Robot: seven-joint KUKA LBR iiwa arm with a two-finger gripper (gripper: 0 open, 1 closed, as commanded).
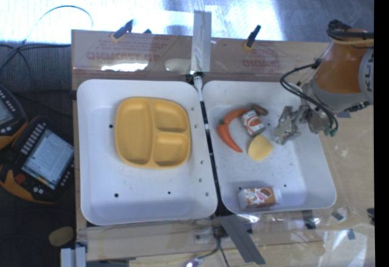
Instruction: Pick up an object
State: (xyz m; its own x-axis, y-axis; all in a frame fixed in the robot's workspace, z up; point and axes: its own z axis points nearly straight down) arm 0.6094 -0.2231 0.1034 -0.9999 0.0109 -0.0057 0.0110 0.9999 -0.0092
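Observation:
In the right bin (304, 190) lie an orange carrot (228, 129), a small red-and-white can (251, 121) beside it, a pale yellow lemon-like piece (260, 148), and a red-labelled packet (259, 196) near the front wall. My gripper (284, 131) hangs over the right part of this bin, just right of the yellow piece and the can. Its fingers point down and left, slightly apart, with nothing between them.
The left bin (97, 193) holds a yellow divided plate (153, 131). A ridge (206, 138) separates the two bins. A cardboard wall (146, 53) with clamps stands at the back. Handheld controllers (36, 156) lie off the bench at left.

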